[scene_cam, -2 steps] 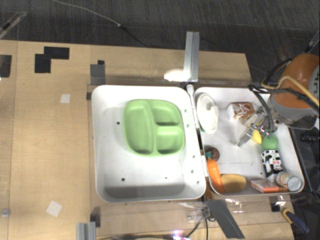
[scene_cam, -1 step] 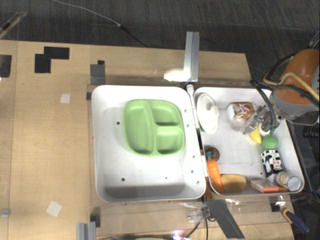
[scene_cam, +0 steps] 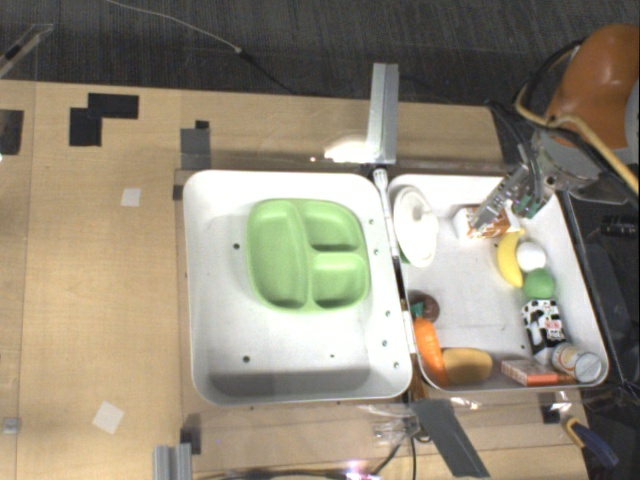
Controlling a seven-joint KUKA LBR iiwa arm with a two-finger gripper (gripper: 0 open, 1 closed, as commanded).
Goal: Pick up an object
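My gripper (scene_cam: 497,208) reaches in from the upper right and hangs low over the back of the right bin (scene_cam: 470,298). Its tip is right at a small white and orange packet (scene_cam: 478,226); whether it touches the packet is unclear. Just in front of it lie a yellow banana (scene_cam: 509,259), a white ball (scene_cam: 532,258) and a green ball (scene_cam: 540,286). A white cup (scene_cam: 414,225) leans at the bin's left wall.
The right bin also holds a carrot (scene_cam: 428,342), a brown bread roll (scene_cam: 466,365), a dark round piece (scene_cam: 424,305), a black and white cow figure (scene_cam: 543,321), a can (scene_cam: 583,364) and a red box (scene_cam: 529,373). A green divided plate (scene_cam: 305,253) lies in the left bin (scene_cam: 215,348).
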